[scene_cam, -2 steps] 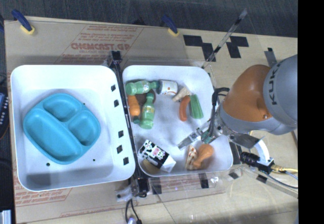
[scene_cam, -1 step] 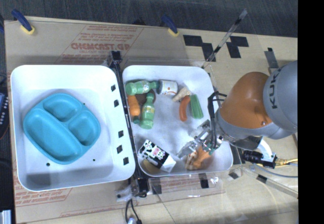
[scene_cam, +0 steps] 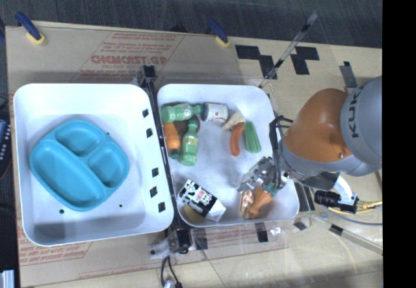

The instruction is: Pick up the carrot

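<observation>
Carrot (scene_cam: 172, 137), as best I can judge the orange piece at the upper left of the right bin (scene_cam: 214, 93), lies beside 2 green bottles (scene_cam: 188, 142). Whether the pincer (scene_cam: 260, 179) is apart or together I cannot tell; it sits low right in that bin, near an orange toy (scene_cam: 259, 202). A good pick means travelling left, centring over the carrot, and descending clear of the bottles.

Two white bins (scene_cam: 26, 150), one blue tray (scene_cam: 78, 163), two green bottles (scene_cam: 185, 129).
</observation>
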`<control>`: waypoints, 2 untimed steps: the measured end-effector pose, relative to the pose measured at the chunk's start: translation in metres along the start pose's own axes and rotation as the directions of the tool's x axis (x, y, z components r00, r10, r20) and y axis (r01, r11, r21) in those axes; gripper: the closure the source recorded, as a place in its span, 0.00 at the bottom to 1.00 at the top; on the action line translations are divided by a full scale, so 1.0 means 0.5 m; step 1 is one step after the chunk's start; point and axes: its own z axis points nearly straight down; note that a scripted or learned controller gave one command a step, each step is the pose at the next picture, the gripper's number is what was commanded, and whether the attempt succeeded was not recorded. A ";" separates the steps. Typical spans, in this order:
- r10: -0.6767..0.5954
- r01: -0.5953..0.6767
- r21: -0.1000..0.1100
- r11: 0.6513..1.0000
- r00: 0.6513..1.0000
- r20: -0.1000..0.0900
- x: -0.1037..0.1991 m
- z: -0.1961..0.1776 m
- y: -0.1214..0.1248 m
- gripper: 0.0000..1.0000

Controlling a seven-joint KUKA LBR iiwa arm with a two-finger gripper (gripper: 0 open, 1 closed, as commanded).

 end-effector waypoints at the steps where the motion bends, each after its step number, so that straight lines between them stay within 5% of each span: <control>1: 0.000 0.000 0.001 1.000 1.000 0.000 0.000 0.000 -0.001 0.00; 2: -0.012 0.012 0.002 1.000 1.000 0.001 -0.001 -0.020 0.002 1.00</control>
